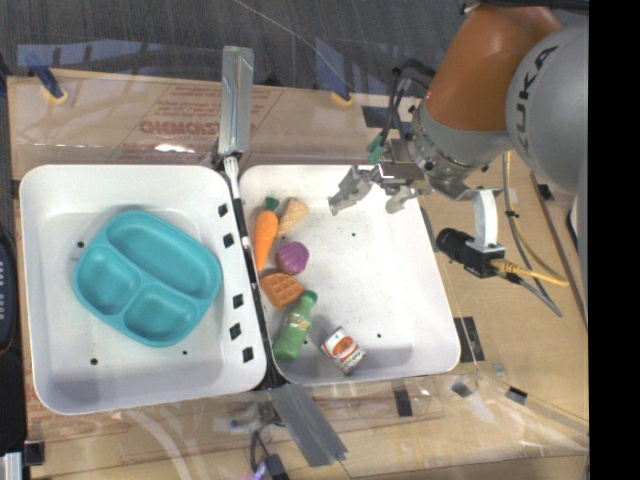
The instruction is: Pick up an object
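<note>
bins sit side by side in the middle of the frame. the left bin (40, 268) holds a teal plate (147, 276) with three parts. the right bin (400, 288) holds the small toys, all crowded along its left wall, so there is lots of bare white floor on its right. the arm (520, 68) comes in from the upper right, and its gripper (368, 196) hangs over the top of the right bin with its two fingers spread wide and nothing between them, ready to grab, i think. near it, to the left, lie a carrot (264, 238), a tan piece (292, 214) and a purple toy (293, 258). lower down are a waffle (281, 289), a green bottle (295, 326) and a little can (343, 350).
</note>
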You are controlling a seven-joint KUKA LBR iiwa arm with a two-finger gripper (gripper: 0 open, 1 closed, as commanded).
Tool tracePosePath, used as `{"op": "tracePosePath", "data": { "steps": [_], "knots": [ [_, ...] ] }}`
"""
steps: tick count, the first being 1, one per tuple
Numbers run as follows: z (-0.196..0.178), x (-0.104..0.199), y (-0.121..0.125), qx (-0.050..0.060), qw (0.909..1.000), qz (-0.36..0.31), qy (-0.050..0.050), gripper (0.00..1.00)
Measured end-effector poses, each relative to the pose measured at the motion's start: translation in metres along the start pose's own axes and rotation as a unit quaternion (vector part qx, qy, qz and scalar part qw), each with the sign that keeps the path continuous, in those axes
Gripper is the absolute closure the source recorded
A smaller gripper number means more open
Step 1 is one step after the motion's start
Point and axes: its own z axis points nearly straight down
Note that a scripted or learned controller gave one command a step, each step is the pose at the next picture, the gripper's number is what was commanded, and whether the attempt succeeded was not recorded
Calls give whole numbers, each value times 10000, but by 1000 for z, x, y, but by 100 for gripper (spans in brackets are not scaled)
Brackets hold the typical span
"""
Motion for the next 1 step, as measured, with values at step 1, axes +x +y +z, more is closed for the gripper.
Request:
{"op": "tracePosePath", "data": {
  "steps": [1],
  "knots": [
    [145,13,-15,33,9966,-826,10,0]
  ]
}}
